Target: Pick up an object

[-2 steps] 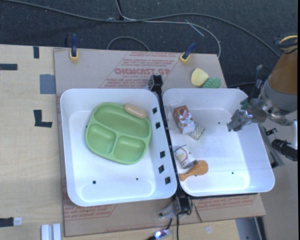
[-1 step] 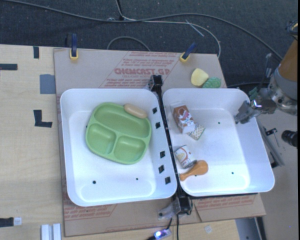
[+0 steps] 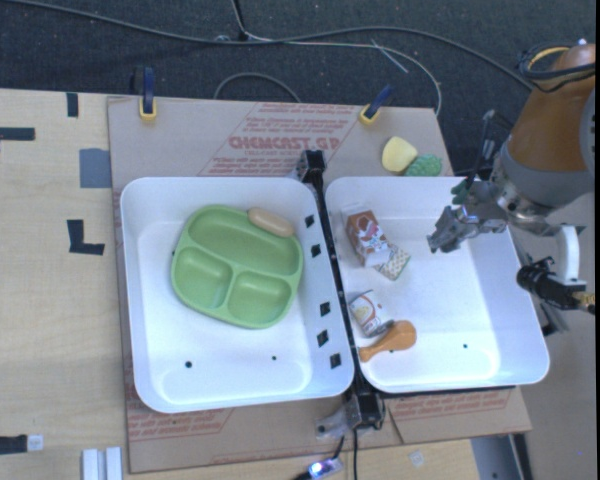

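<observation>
Small brown carton [image 3: 364, 236], a snack box by the look, lies in the right bin [image 3: 500, 353] near the divider, upper left part of that bin. Touching its lower right corner: a pale crumpled packet [image 3: 393, 263]. Lower down near the divider, a small printed pouch [image 3: 368, 312], and just beside it an orange drumstick-shaped toy [image 3: 392, 339]. Any of these fits the task.

Gripper [image 3: 447, 232] hangs over the right bin's upper right area, above bare floor, well apart from the carton; nothing is between the fingers. Too dark and small to say whether they are spread or closed, cannot tell.

Step, as judged: approach, no grasp yet. Next move calls for shifting left toward the carton/packet pair or down-left to the pouch and toy, then descending. Risk: carton and packet touch, so a grasp could catch both or slip off.

Left bin [image 3: 140, 268] holds a green divided plate [image 3: 238, 266] with a tan bun-like item [image 3: 270, 221] on its upper rim.

Surface: both bins sit on a cardboard sheet [image 3: 270, 138] printed in red, clamped at the top with two blue-yellow clamps [image 3: 146, 94], on a light wood bench [image 3: 40, 308] with black tape marks. A yellow sponge-like lump [image 3: 399, 153] with a green piece [image 3: 427, 165] beside it lies on the cardboard above the right bin. Dark carpet [image 3: 100, 38] with cables behind.
</observation>
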You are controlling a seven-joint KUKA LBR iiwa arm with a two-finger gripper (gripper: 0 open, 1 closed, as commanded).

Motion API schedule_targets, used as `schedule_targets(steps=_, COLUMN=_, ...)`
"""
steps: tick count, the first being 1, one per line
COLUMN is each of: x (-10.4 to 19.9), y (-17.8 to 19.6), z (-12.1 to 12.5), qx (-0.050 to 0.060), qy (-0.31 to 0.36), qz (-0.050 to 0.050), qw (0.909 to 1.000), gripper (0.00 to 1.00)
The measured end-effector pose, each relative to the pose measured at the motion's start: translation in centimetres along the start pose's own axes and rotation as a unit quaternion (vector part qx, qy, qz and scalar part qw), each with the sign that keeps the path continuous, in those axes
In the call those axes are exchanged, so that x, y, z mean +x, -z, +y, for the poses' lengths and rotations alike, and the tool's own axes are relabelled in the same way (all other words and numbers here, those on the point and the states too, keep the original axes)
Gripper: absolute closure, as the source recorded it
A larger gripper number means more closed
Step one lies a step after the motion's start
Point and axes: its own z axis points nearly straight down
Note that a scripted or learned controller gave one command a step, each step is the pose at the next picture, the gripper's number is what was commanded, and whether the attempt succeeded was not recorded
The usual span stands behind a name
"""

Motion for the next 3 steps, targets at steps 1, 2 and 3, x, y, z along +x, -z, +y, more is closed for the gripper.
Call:
schedule_targets(steps=1, x=5.7, y=0.6, z=0.5, qx=-0.001, qy=0.001, qz=0.0, qw=1.0, gripper=1.0)
schedule_targets(steps=2, x=10.9, y=-0.8, z=0.8, qx=0.001, qy=0.0, qz=0.0, qw=1.0, gripper=1.0)
schedule_targets(steps=3, x=16.7, y=-0.5, z=-0.4, qx=0.001, qy=0.001, qz=0.0, qw=1.0, gripper=1.0)
